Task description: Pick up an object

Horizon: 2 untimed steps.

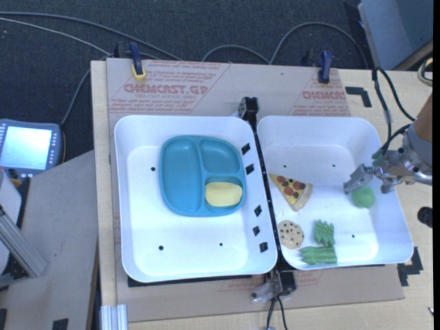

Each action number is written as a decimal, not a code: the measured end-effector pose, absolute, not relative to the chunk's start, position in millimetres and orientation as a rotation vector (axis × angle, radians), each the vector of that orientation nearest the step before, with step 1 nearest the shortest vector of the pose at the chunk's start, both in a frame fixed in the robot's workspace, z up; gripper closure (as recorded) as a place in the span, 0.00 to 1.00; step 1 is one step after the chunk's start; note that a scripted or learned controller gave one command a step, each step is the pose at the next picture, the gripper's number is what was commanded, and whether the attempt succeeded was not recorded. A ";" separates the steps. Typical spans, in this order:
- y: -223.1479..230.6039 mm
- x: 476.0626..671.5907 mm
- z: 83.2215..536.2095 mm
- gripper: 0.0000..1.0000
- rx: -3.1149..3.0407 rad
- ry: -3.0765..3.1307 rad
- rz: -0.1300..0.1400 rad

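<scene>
Gripper (pixel 369 183) low over the right bin (pixel 323 133), at mid-right of frame. Small green ball (pixel 364 198) sits on the bin floor just below and touching the fingertips in the picture; round, so no long axis to line up with. Fingers look spread to either side above it, not closed on it; no object held. Arm (pixel 421 146) enters from the right edge, wrist angled down and leftward. Judgement: a short drop should bracket the ball.
</scene>
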State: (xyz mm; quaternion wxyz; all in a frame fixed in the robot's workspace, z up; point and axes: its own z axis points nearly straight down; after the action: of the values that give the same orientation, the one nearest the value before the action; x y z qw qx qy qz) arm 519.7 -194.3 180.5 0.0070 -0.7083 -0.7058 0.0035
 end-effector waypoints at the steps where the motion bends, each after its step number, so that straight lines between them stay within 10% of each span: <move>1: -193.9 523.1 187.5 0.00 -2.220 -2.221 0.000; 2: -191.5 515.7 126.5 0.00 -2.216 -2.215 0.004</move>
State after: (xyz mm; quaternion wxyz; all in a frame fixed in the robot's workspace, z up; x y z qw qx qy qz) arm 515.7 -191.5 126.5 0.0040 -0.7073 -0.7069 0.0012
